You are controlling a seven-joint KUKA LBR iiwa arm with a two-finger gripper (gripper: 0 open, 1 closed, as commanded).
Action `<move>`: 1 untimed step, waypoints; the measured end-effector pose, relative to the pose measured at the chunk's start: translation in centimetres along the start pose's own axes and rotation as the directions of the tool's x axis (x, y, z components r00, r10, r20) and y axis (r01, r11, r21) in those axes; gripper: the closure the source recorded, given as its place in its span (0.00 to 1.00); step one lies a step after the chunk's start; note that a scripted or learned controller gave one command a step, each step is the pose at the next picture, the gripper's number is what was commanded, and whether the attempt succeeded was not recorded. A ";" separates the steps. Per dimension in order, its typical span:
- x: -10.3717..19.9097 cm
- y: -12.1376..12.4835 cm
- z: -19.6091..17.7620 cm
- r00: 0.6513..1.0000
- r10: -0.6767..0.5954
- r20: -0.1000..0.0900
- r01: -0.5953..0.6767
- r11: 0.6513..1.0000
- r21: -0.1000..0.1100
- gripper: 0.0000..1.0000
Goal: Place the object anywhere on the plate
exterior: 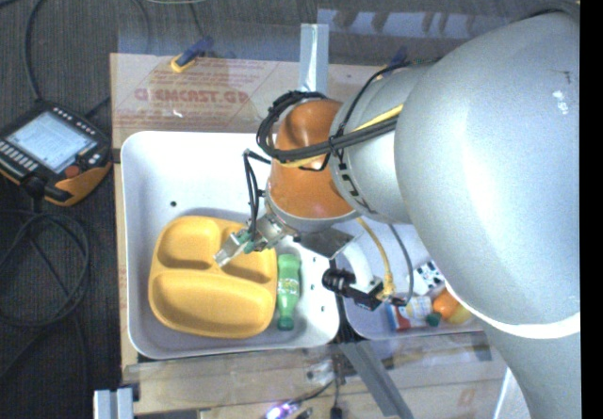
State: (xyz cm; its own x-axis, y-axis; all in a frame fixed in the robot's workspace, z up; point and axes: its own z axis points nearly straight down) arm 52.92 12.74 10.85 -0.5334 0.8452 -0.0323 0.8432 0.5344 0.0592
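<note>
Item: left white bin (151,163), holding a yellow divided plate (203,281) with three compartments. The plate sits toward the bin's 6 o'clock side; its 6 o'clock rim lies near the bin's front wall and its 9 o'clock rim near the left wall. Bare bin floor runs from 10 to 1 o'clock of the plate.

Item: green bottle (286,291), lying lengthwise just beside the plate's 3 o'clock rim, touching or nearly touching it, on the bin floor rather than on the plate. A narrow strip of floor separates it from the bin's right wall.

Item: gripper (237,248), hanging over the plate's 1 o'clock edge, at 11 o'clock of the bottle. Nothing shows between its fingers; whether they stand wide or narrow cannot be told.

Item: grey arm with orange band (301,172), covering the bin's 2 o'clock corner and most of the right bin (363,323).

Item: small coloured objects (429,304) in the right bin, at 3 o'clock of the bottle, partly hidden under the arm.

Item: black-and-orange pendant (52,155) on the floor, at 9 o'clock of the bench, well apart.
</note>
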 end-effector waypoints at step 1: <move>-0.6 -0.3 -0.4 1.000 0.006 0.008 -0.006 1.000 0.007 1.00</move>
State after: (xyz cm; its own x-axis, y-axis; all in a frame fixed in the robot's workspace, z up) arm 52.97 12.04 11.29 -0.5277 0.8485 -0.0396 0.8469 0.5292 0.0524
